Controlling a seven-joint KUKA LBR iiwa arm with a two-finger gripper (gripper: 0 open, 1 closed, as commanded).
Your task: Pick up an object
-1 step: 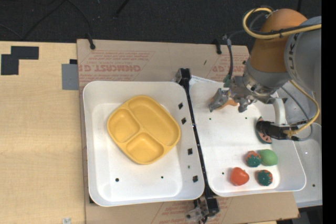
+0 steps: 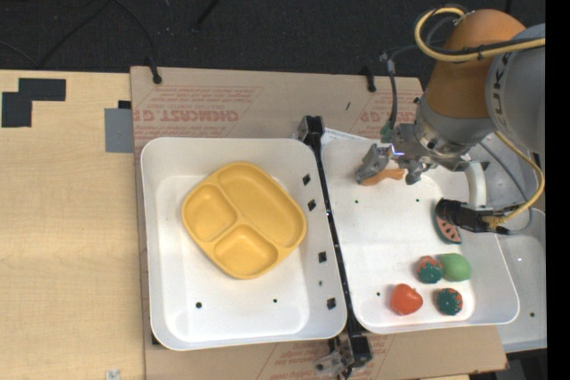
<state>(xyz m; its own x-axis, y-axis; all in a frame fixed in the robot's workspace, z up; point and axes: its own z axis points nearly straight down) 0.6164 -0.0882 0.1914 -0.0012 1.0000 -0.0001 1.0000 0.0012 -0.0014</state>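
Reaching in from three o'clock, the grey arm [image 2: 499,93] is seen over the right bin [image 2: 374,227], with the gripper [image 2: 392,166] lowered at the bin's twelve o'clock edge. The fingers are spread moderately, and a small orange object [image 2: 389,176] is seen lying between them on the bin floor; whether it is actually clamped cannot be told. At the bin's three o'clock side, a watermelon-slice toy [image 2: 449,225] is noted against the wall. Toward five o'clock, four small items are grouped near one another: a green ball [image 2: 456,267], a teal-and-red piece [image 2: 429,270] just beside it, a red piece [image 2: 405,299], and a second teal piece [image 2: 448,302]. In the left bin [image 2: 169,298], a yellow divided tray [image 2: 243,218] is recorded lying flat, slightly rotated.
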